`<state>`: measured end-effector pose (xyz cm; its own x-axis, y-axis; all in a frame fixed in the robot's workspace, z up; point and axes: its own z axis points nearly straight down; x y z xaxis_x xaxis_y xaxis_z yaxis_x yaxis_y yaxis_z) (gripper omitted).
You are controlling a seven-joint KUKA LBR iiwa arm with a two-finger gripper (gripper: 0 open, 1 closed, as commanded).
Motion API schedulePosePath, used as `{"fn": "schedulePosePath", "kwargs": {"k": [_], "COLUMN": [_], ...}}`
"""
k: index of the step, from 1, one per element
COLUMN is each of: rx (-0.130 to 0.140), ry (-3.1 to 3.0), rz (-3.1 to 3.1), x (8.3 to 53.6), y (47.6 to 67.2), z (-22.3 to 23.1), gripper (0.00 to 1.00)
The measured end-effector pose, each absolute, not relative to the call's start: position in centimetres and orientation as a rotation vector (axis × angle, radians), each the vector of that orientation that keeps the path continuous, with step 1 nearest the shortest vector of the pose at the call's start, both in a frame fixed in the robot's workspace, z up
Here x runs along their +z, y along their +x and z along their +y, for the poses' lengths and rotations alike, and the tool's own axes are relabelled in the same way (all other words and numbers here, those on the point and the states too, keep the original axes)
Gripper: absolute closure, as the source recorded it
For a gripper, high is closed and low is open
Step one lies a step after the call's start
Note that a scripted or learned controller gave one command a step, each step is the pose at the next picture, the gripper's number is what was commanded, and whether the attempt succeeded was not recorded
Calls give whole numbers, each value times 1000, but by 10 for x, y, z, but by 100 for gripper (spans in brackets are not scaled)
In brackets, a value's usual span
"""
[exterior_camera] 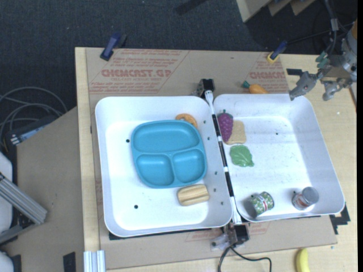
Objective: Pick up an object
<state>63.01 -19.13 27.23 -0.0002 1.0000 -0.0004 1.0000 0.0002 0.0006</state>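
Dark carpet surrounds a cardboard-topped table (pixel 142 72) bearing two shallow white bins. Far to the left of the pincer, the left white bin (pixel 113 152) holds a blue plastic divided tray (pixel 168 153), a small orange-brown ring (pixel 186 118) and a tan bread roll (pixel 193 194). Nearer, below and to its left, the right white bin (pixel 295 135) holds purple toy grapes (pixel 226 125) on a tan slice (pixel 237 132), a green leafy toy (pixel 241 156), a green-labelled can (pixel 261 203) and a grey-and-red can (pixel 305 198). The pincer (pixel 315 89) hovers over the right bin's far corner, its fingers spread and empty. The approach step seems in hand; next it must pick a target, travel over it, descend and close. All candidates lie well apart from it.
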Motion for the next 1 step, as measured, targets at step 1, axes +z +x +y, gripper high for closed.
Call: {"fn": "schedulePosePath", "kwargs": {"k": [1], "rx": [-3], "ry": [2223], "rz": [2226], "x": [134], "y": [650], "z": [-127], "gripper": [0]}}
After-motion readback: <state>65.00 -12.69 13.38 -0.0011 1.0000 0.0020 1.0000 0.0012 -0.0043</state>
